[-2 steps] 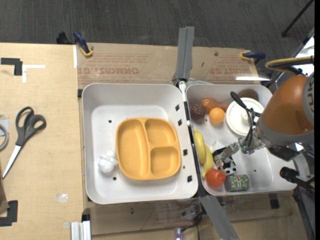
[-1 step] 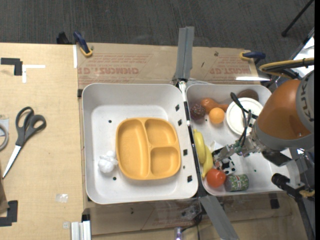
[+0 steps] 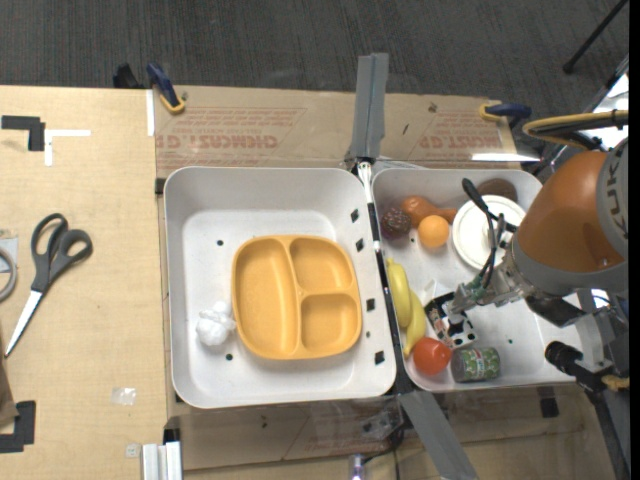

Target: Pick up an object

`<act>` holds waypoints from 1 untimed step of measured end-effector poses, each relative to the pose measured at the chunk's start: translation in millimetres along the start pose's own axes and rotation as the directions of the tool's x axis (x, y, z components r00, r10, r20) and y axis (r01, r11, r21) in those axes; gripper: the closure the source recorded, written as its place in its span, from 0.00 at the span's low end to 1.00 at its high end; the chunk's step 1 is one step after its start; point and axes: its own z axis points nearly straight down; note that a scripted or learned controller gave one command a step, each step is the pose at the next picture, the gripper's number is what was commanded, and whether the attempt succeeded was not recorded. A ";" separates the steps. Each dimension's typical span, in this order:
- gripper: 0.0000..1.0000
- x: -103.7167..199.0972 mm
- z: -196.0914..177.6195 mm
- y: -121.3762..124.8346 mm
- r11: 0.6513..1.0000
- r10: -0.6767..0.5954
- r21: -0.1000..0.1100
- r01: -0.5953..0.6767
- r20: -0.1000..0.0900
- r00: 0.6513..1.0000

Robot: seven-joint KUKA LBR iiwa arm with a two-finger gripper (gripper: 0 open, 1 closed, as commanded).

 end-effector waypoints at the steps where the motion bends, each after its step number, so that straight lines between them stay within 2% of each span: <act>1: 1.00 41.9 -134.7 11.1 0.953 0.300 0.044 -0.300 0.000 0.954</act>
